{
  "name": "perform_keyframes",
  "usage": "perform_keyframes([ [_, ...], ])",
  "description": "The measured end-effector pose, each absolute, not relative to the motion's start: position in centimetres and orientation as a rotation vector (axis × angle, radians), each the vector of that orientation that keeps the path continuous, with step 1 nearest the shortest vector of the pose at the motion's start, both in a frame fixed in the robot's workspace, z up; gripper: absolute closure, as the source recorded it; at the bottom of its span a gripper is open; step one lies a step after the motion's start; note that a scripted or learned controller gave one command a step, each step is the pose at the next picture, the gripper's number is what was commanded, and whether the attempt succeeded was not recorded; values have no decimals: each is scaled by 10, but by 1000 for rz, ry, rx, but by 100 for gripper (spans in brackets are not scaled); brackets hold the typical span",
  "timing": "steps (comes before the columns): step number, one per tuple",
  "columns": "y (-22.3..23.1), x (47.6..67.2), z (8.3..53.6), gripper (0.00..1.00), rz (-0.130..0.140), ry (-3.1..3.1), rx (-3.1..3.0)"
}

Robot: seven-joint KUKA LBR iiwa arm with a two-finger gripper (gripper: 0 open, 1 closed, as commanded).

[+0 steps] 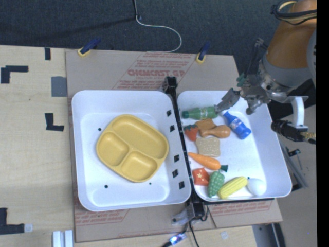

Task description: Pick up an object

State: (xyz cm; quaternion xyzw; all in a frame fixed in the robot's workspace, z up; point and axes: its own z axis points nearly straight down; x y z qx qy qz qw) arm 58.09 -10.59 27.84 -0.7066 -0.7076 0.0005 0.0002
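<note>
Gripper [239,101] is held spread wide, nothing between its fingers, poised above right bin [275,153] for a descent | blue bottle [237,125] lies just below it, green bottle [200,112] beside | yellow tray [132,147] is kept apart in left bin [85,138].

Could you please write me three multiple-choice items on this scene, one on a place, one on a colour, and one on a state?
1. Where does the yellow divided plate lie?
A. In the left bin
B. In the right bin
C. On the cardboard outside both bins

2. What colour is the bottle just below the gripper?
A. Red
B. Blue
C. Black

3. How do the gripper's fingers stand?
A. Shut on the corn
B. Shut on the carrot
C. Apart, with nothing between them

Answers:
1 A, the plate rests alone in the left bin.
2 B, its body is blue with a white cap.
3 C, the two fingers are spread above the right bin.
</note>
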Motion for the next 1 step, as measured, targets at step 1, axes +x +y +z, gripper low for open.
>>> perform_keyframes([
  [1, -100, 575, 232, 0, 6, -2220, -2217],
])
